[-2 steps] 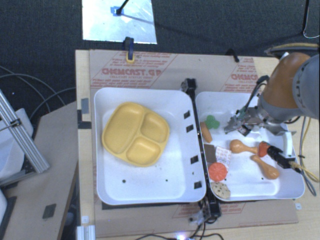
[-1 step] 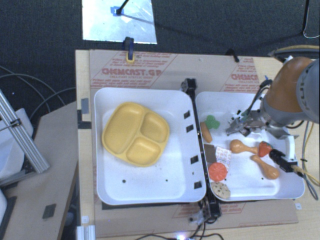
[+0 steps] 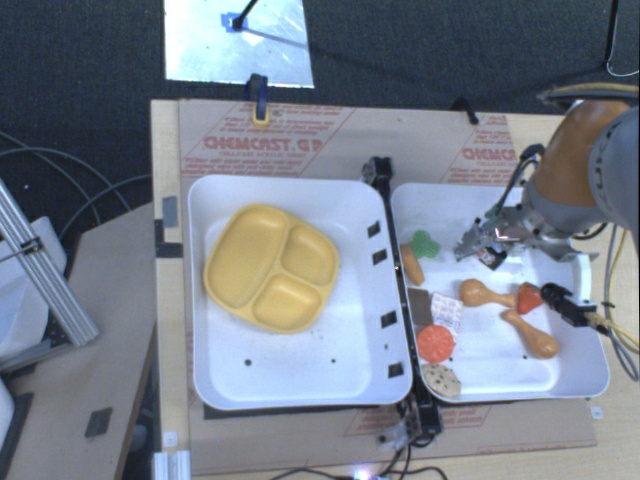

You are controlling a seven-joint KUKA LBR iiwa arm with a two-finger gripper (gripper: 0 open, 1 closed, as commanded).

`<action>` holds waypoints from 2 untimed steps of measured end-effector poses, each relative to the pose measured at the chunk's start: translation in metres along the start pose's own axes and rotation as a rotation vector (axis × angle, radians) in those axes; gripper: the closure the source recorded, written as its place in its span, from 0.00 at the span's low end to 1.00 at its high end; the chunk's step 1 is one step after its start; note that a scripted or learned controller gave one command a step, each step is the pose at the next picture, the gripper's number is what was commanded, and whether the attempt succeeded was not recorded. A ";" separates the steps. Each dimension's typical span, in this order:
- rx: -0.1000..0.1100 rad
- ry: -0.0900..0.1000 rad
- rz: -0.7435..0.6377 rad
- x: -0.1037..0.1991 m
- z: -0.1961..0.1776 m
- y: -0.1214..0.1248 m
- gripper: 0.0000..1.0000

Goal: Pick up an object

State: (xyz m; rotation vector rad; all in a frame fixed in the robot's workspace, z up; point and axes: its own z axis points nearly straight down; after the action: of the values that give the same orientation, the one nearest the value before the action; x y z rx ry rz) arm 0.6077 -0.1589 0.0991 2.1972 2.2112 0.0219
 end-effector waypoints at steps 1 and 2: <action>-0.008 -0.006 0.000 0.002 0.000 -0.012 0.00; -0.003 -0.013 0.006 0.011 0.000 -0.003 0.00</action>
State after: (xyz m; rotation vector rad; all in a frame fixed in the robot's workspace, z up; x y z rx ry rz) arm 0.6042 -0.1476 0.0990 2.1958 2.1967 0.0107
